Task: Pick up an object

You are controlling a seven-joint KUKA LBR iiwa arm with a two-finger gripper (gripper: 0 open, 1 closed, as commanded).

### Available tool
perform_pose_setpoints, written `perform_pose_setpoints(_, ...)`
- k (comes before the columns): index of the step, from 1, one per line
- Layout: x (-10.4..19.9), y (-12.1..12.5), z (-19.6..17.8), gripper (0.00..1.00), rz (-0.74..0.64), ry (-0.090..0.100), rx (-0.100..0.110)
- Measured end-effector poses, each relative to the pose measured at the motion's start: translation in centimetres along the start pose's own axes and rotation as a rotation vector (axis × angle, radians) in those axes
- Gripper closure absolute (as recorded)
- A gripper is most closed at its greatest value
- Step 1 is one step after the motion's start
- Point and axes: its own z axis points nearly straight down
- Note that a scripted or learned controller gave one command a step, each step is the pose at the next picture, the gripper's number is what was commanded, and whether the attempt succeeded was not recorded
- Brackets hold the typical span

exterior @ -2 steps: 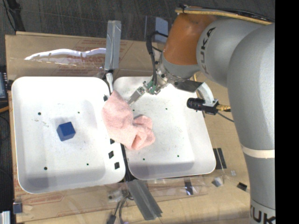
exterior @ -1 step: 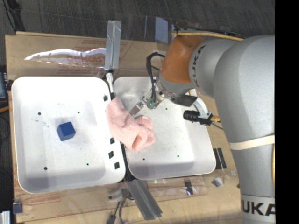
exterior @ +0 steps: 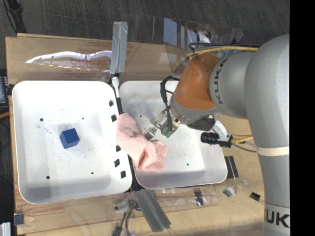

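Gripper down in the right bin, right at the pink cloth
Can't tell its grip state from this angle. Blue cube sits alone in the left bin.

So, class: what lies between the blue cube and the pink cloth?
In the camera view: bare floor of the left bin, then the bins' adjoining rims; blue cube, pink cloth.
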Motion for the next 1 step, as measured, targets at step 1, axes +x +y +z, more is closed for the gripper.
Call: perform_pose_setpoints(1,1.43,0.97,-2.55,0.00,0.135,-0.002,-0.001)
